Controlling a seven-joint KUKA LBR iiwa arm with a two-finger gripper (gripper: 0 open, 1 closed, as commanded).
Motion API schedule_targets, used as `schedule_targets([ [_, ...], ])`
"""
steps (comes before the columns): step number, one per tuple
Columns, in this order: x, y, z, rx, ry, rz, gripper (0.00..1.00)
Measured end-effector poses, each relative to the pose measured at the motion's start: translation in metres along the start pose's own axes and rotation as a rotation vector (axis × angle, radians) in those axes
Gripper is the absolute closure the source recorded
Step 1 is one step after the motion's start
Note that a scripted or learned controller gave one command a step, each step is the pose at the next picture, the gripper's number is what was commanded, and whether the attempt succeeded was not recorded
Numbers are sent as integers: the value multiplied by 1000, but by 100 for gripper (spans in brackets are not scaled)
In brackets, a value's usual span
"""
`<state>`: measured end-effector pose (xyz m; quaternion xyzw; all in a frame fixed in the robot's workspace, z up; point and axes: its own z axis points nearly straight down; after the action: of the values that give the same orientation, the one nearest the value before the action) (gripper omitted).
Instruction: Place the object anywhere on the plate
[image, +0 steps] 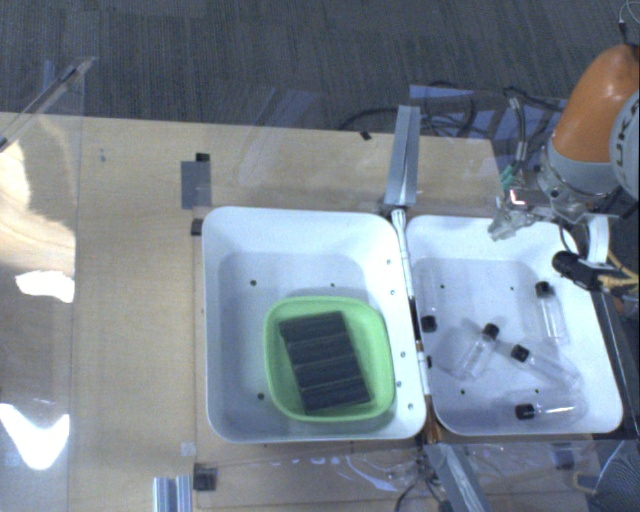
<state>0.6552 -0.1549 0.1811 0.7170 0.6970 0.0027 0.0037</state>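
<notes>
A green square plate (375, 335) lies in the left bin (225, 330), toward its front. A dark ribbed rectangular block (322, 362) rests flat on the plate, covering most of its middle. The arm, with its orange band (590, 105), comes in at the upper right. Its gripper (512, 215) hangs over the back edge of the right bin (445, 410), far from the plate and block. The gripper's end is small and cluttered with cables.
Several clear vials with black caps lie in the right bin: one upright-lying at the right (548, 312), one in the middle (478, 350), one near the front (545, 408). A loose black cap (428, 323) sits by the divider. A metal post (404, 155) stands behind the bins.
</notes>
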Motion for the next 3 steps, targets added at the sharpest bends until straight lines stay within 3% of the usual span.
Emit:
schedule_targets([
  [1,13,-60,-52,0,1,-56,100],
  [2,54,-80,15,4,2,-223,100],
  [3,66,-86,-61,-1,1,-307,100],
])
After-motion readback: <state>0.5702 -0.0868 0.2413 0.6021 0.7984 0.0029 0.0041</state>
